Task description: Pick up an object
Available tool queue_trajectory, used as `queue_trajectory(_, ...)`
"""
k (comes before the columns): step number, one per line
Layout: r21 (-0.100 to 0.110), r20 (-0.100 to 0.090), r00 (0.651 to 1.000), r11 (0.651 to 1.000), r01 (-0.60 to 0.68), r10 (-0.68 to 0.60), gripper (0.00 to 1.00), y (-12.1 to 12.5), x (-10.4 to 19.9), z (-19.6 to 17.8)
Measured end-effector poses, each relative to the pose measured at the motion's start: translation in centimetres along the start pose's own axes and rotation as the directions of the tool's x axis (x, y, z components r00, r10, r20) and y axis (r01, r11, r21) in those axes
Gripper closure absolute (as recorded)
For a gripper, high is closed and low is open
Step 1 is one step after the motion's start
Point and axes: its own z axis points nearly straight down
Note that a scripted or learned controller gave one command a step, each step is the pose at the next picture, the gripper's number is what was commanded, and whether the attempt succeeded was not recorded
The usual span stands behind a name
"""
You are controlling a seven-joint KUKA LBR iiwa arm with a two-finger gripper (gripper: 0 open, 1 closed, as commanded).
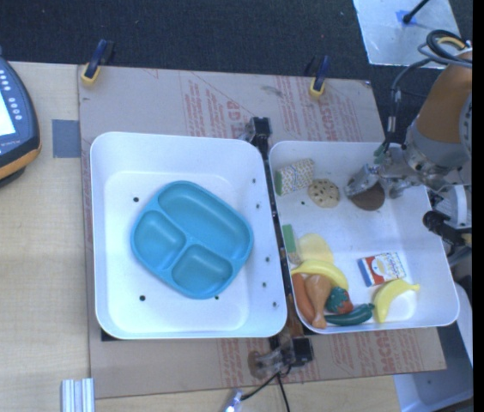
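Pincer (369, 184) state cannot tell | over brown object (367, 199) | cookie (323, 193) beside | right bin (431, 256)

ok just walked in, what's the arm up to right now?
The arm's gripper is down at the far end of the right bin, right by a brown round object and near a cookie. Whether it has hold of anything can't be told from here. The other toy food, including a banana and a small carton, lies at the near end. The left bin holds a blue divided plate.
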Motion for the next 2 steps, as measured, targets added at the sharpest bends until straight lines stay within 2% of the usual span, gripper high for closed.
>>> queue_trajectory(1,-0.002,-0.002,1.000,1.000,0.003,-0.004,1.00,0.2,0.1,-1.3)
queue_trajectory(2,-0.003,0.000,1.000,1.000,-0.003,0.003,1.00,-1.4,-0.1,-7.1)
